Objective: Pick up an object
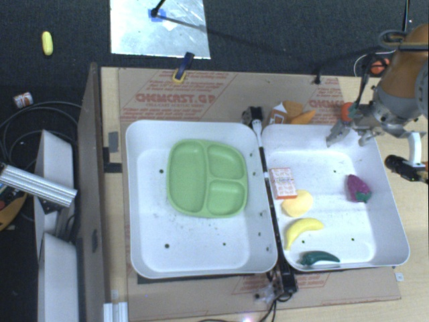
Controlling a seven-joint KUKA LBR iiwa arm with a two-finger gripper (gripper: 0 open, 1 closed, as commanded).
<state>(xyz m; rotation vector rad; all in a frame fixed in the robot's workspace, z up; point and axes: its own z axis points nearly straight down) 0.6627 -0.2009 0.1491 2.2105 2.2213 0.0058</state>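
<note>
The right bin (375,247) holds a red-and-white box (283,182), a yellow rounded piece (297,203), a yellow banana (303,230), a dark green vegetable (319,257) and a purple eggplant (357,188). My gripper (350,137) hangs over the far edge of the right bin, at the end of the grey arm with its orange band (402,72). Its two fingers are spread apart with nothing between them. The eggplant lies nearest, below and slightly right of the gripper. Every object rests on the bin floor.
The left bin (147,247) holds a green divided plate (206,178). An orange-and-tan item (293,115) lies on the cardboard beyond the bins. A black clamp (255,116) sits at the far end of the seam between the bins. Cables run at the right.
</note>
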